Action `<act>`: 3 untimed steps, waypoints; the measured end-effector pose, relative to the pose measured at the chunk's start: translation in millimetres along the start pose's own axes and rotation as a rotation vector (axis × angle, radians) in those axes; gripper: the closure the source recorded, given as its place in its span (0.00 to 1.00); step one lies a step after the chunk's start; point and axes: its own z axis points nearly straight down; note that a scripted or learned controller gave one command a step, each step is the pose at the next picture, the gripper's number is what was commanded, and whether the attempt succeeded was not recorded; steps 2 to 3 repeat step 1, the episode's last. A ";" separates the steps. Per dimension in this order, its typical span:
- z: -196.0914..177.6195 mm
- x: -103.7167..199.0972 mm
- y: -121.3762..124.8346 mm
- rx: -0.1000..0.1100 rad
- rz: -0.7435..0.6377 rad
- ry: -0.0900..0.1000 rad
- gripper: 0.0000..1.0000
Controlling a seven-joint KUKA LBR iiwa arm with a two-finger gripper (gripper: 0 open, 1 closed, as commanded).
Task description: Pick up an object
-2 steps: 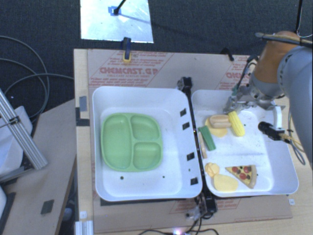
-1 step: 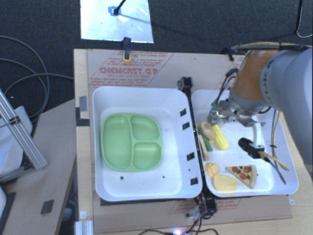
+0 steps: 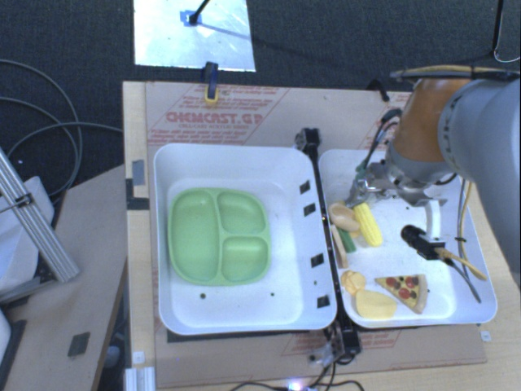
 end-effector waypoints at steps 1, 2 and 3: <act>-93.4 49.4 -52.2 0.001 -0.005 0.002 1.00; -93.4 49.4 -52.2 0.001 -0.005 0.002 1.00; -93.4 49.4 -52.2 0.001 -0.005 0.002 1.00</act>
